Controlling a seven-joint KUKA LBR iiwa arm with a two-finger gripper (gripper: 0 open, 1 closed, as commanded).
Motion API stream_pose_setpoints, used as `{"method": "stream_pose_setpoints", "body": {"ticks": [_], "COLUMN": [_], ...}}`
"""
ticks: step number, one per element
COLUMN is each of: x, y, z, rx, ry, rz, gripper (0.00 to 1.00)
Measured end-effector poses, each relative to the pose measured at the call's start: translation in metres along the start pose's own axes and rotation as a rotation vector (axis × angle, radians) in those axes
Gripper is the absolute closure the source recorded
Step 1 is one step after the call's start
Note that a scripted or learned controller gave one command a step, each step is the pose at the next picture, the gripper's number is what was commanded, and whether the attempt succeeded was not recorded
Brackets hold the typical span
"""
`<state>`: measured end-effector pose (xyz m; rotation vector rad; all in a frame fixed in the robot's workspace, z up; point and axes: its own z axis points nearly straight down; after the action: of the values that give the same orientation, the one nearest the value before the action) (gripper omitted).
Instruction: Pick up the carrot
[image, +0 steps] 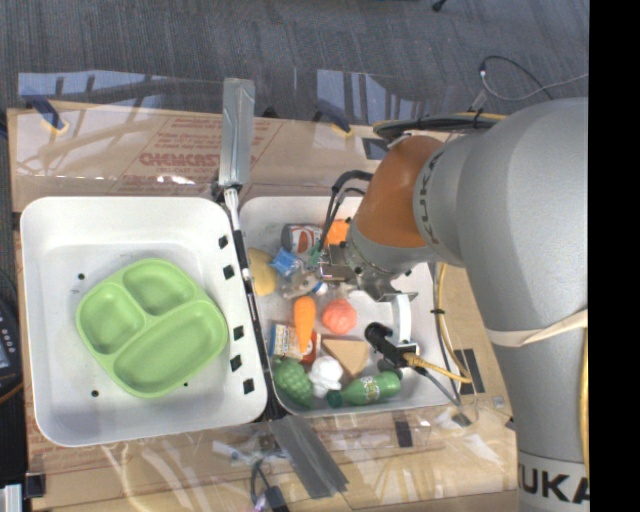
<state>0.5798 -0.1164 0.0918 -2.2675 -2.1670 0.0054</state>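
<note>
A divided plate (152, 325) is set in the left bin (60, 420), near its middle. The carrot (304, 321) is found in the right bin (425, 400), toward its left wall, among other small items.

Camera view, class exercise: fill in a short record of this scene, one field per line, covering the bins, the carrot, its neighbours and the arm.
left bin: holds a green divided plate
right bin: holds a crowded pile of toy food
carrot: orange, lying in the right bin, not lifted
carrot neighbours: pink round fruit to its right, tan wedge lower right
arm: reaches over the right bin from the right
gripper: just above the carrot in the picture
task status: carrot not yet picked up
</note>
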Motion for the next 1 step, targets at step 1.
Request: {"method": "stream_pose_setpoints", "body": {"ticks": [1], "x": [-0.0254], "y": [-0.0040], "z": [-0.0186], "rx": [-0.004], "ry": [-0.001], "rz": [0.026], "gripper": [0.00]}}
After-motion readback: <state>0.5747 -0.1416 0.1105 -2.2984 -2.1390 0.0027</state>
